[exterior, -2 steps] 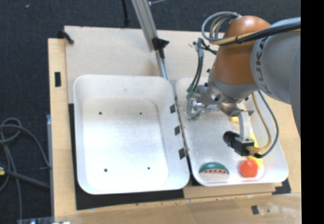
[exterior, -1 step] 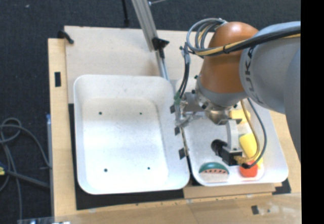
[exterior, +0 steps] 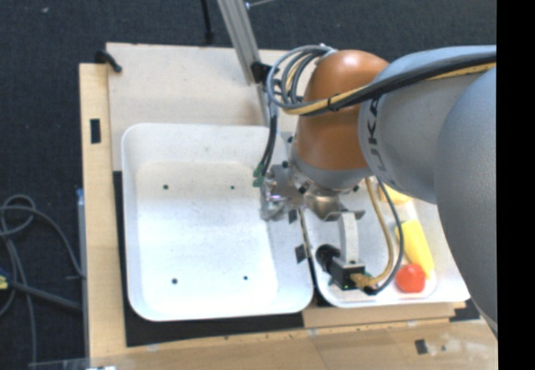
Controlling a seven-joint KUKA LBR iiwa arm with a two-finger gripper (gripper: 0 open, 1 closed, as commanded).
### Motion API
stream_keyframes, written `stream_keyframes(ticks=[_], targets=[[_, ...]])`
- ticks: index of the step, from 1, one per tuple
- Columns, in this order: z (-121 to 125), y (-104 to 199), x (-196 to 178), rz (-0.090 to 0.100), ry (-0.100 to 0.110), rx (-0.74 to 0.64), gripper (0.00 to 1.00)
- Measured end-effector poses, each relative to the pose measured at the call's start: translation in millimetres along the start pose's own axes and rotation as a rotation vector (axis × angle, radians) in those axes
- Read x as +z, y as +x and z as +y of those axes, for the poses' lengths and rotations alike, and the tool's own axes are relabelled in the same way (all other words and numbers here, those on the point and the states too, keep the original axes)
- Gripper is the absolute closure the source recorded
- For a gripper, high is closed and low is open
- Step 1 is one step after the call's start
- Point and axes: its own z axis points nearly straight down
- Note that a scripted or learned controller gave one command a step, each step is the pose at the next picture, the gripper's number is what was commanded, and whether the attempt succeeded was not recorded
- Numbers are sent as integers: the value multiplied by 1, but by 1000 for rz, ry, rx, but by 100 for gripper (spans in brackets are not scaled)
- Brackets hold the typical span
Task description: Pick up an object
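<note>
My gripper [exterior: 281,203] hangs under the orange wrist band, over the ridge where the two white bins meet. The arm hides most of the right bin [exterior: 378,300]. In that bin's near right corner lies a long yellow object [exterior: 415,245], and a small red-orange round object [exterior: 410,277] touches its near end. Both sit well to the right of the gripper. I see nothing held in the gripper.
The left bin [exterior: 201,226] shows its bare white floor with small dark dots. A slanted metal pole [exterior: 236,17] rises behind the bins. Wooden bench edges frame the bins, and loose cables lie on the dark floor at the left.
</note>
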Motion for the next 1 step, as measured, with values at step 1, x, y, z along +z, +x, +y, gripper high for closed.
stream_keyframes(ticks=[1], targets=[[1, -3, 0, 0, -2, 7, 0]])
